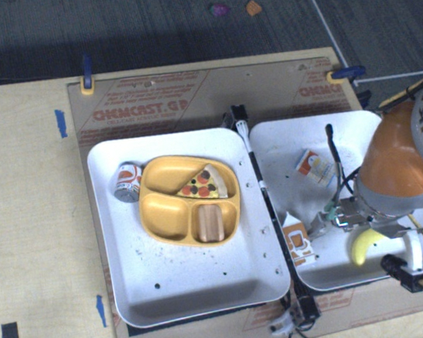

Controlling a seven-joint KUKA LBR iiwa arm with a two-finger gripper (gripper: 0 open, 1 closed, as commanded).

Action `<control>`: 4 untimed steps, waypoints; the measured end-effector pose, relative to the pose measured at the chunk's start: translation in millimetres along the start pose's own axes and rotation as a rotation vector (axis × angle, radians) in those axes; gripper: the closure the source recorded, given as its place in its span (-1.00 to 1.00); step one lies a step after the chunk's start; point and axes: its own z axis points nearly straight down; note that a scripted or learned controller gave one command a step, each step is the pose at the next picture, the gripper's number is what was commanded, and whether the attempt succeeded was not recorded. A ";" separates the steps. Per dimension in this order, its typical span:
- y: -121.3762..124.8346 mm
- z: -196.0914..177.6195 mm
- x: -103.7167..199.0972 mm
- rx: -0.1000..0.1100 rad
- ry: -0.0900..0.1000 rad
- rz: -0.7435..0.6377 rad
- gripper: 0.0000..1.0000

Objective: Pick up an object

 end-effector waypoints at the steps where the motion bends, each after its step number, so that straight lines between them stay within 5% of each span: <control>1: 2.6 -11.5 -1.5 -0.009 -0.005 0.002 1.00; 2: -0.9 -97.4 114.3 0.016 0.016 -0.007 1.00; 3: -1.0 -97.4 113.8 0.016 0.015 -0.007 -1.00; 4: -2.3 -96.2 43.6 0.017 0.014 -0.006 -1.00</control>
